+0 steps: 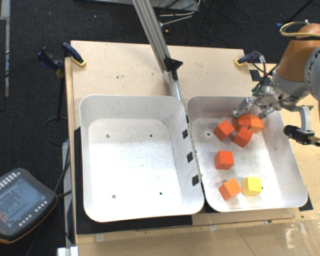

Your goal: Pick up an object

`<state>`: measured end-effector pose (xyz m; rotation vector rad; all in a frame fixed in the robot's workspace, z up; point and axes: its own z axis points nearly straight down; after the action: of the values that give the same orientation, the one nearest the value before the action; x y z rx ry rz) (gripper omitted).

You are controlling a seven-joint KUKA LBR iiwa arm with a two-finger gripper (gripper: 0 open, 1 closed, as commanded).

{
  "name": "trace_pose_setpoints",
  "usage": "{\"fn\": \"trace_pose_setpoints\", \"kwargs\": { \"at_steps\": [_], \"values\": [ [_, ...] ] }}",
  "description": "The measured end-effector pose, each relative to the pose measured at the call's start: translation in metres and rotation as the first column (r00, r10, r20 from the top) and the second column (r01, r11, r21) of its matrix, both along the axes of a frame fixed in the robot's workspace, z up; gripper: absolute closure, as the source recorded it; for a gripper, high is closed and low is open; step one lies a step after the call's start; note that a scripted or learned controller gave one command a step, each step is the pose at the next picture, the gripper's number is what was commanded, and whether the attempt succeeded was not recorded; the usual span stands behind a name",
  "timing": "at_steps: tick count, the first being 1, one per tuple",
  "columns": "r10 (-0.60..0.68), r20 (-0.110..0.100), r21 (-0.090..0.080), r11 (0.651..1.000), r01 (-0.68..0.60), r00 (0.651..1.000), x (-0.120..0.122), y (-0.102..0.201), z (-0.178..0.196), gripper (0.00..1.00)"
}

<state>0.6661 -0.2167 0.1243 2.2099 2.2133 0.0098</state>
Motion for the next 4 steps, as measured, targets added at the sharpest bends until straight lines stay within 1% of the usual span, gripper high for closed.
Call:
{"fn": "trace_pose_setpoints", "kwargs": {
  "at_steps": [1, 2, 3, 4],
  "values": [
    [0.005, 0.004, 0.001, 1.0, -0.005, 1.0, 0.002, 0.003, 0.01, 1.0],
    [0.003, -0.006, 0.003, 1.0, -0.003, 1.0, 0.013, 0.008, 0.063, 1.0],
    [0.001, -0.009, 0.004, 1.0, -0.001, 1.0, 0.014, 0.008, 0.09, 1.0],
    [0.006, -0.012, 0.006, 1.0, -0.006, 1.0, -0.005, 0.056, 0.104, 1.0]
  ]
}}
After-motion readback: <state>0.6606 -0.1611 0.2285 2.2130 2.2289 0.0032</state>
